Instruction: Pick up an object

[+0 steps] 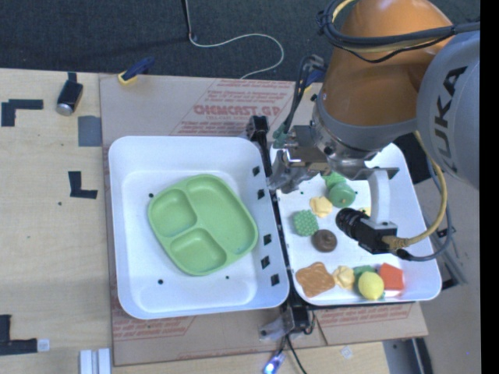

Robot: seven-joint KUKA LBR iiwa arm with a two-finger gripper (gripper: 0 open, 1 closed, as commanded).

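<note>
The right bin (417, 209) holds several small toy foods. A green round piece (340, 190) lies beside a small yellow piece (320, 206), with a green bumpy piece (306, 223) and a brown doughnut (324, 241) below them. Along the front wall lie a toast slice (314, 279), a pale yellow piece (344, 276), a lemon (371, 286) and a red block (392, 277). My gripper (291, 168) hangs low over the bin's back left part, near the divider, just left of the green round piece. The arm's orange band and wrist hide the bin's back area.
The left bin (132, 209) holds a green divided plate (203, 223). A black cable fitting (365, 230) on the arm juts over the right bin's middle. Cardboard (195, 107) lies under both bins, and a cable (234, 41) runs behind them.
</note>
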